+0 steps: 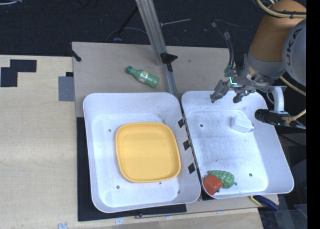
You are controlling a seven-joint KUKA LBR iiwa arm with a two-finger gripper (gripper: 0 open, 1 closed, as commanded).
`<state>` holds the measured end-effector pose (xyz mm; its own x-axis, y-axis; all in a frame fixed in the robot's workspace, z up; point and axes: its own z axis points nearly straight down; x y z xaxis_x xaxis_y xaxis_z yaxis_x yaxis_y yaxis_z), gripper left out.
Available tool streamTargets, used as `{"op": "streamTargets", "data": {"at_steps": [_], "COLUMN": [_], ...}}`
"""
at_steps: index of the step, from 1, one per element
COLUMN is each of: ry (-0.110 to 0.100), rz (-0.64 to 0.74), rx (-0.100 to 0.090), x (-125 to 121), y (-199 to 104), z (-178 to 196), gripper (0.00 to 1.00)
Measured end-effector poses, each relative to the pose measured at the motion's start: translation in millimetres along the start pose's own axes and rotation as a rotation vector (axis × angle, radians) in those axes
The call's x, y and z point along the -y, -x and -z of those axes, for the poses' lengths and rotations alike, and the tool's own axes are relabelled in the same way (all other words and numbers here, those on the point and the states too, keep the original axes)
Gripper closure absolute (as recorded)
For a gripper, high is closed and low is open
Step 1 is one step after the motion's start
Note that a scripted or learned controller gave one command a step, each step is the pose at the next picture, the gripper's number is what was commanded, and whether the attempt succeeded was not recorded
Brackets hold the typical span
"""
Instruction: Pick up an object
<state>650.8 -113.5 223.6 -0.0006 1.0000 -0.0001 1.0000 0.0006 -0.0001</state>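
Note:
My gripper hangs over the far edge of the right bin, its two dark fingers spread apart with nothing between them. A small white block lies in the right bin, a little below and right of the gripper. A red and green toy vegetable rests at that bin's near left corner. A yellow plate lies flat in the left bin.
A green bottle lies on its side on the bench behind the left bin. A slanted metal rail rises from between the bins at the back. Black clips sit along the divide between the bins.

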Motion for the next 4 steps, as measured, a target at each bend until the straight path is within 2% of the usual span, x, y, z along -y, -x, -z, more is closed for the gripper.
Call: {"op": "streamTargets", "data": {"at_steps": [1, 2, 4], "ry": [0.000, -0.005, -0.003], "rz": [0.000, 0.001, 0.001], "rx": [0.000, -0.001, 0.000], "x": [0, -8, -10], "y": [0, -3, -4], "z": [0, -58, -134], "gripper": [0.00, 0.00, 0.00]}}
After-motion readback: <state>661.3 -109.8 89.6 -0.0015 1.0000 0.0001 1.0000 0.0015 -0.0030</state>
